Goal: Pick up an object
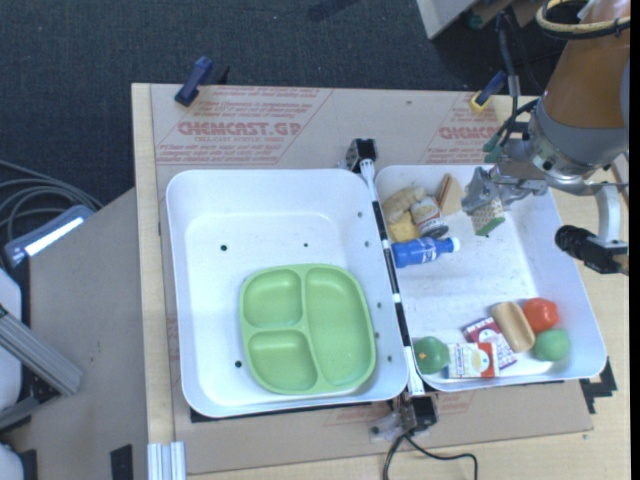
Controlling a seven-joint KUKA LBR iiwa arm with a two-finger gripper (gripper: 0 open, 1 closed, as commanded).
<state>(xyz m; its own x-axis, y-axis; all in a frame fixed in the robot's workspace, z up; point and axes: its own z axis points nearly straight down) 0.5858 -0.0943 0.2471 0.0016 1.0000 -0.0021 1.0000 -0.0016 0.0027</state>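
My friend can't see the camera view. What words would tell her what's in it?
A robot arm's pincer hangs over the right white bin, which holds toy food and a blue bottle. The left white bin holds a green divided plate.

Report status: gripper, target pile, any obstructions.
Gripper above right bin's far end, nothing visibly held. Blue bottle and food items untouched beside it. Green tray in left bin.

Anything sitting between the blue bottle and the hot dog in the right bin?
No. In the camera view, the stretch of right bin floor between the blue bottle and the hot dog is bare white.
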